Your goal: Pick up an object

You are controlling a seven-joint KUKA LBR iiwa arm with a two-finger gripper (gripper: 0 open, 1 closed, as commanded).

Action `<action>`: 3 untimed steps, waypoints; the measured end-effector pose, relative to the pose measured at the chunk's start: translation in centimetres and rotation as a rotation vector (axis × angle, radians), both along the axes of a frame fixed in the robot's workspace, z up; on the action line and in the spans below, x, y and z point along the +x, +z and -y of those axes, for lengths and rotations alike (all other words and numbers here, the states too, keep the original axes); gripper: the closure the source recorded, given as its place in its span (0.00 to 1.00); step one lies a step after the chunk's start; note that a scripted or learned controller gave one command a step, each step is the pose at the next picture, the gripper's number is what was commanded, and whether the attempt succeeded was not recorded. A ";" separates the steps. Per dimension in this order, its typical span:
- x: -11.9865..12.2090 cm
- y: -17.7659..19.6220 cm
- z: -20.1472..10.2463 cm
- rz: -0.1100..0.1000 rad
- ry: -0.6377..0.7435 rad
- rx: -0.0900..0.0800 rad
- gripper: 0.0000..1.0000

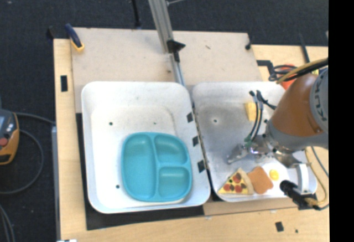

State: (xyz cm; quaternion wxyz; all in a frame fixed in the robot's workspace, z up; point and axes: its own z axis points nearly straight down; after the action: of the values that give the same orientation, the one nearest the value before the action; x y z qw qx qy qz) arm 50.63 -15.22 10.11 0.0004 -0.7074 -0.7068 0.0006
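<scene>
We cannot tell how the gripper (237, 153) jaws stand; it hangs low in the right bin (218, 108), just above the pizza slice (236, 183). We see a blue divided plate (156, 166) in the left bin (110, 102). A toy bread piece (260, 179) lies beside the pizza slice, a yellow block (251, 109) farther up.

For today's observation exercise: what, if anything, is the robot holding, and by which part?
Nothing can be seen held. The pincer hangs above the right bin's floor, apart from the pizza slice.

Glossy turquoise plastic tray (156, 166) in the matt white bin (110, 103) (lightly scuffed); pale, raw-looking wood bench (127, 55).
</scene>
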 end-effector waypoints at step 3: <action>0.1 13.8 -0.4 0.010 0.004 -0.003 1.00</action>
State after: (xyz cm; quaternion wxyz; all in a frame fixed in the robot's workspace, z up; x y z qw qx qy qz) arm 50.69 -14.79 23.93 -0.0043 -0.7058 -0.7084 -0.0021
